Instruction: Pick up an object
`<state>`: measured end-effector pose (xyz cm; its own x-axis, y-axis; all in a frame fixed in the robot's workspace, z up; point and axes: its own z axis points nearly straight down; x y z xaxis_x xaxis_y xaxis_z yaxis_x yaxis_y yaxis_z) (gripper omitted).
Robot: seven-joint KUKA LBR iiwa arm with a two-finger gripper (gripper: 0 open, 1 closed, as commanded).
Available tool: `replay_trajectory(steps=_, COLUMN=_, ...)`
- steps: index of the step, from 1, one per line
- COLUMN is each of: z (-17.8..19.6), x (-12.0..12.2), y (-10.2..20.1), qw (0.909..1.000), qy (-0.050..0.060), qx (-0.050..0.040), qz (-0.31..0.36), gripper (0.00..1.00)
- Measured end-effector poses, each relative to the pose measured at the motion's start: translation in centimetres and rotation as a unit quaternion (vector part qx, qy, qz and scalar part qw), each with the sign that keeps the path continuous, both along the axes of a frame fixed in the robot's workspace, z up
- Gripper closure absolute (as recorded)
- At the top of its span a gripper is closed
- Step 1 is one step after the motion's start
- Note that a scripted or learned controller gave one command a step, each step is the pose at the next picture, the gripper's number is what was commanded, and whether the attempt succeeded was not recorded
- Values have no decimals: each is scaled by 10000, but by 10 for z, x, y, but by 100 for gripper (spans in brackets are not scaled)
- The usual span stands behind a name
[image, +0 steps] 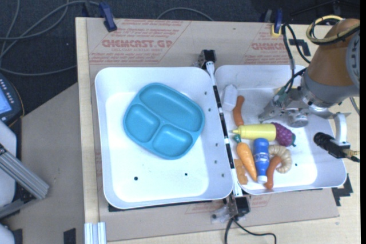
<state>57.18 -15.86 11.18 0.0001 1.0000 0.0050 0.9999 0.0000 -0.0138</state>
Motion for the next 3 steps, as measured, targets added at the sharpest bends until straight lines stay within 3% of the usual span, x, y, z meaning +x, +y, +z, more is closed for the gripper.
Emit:
replay_trajectory(steps=1, z=-15, x=65, y=-37, qw=10000, qy=-53, qx=-17, qz=-3, gripper=0)
replay_trajectory(steps=2, z=-5, x=67, y=-37, qw=10000, qy=-76, qx=-28, qz=5, gripper=100)
replay_trajectory(steps=3, z=19, x=49, y=56, qw=10000, qy=-57, qx=-10, qz=32, gripper=100)
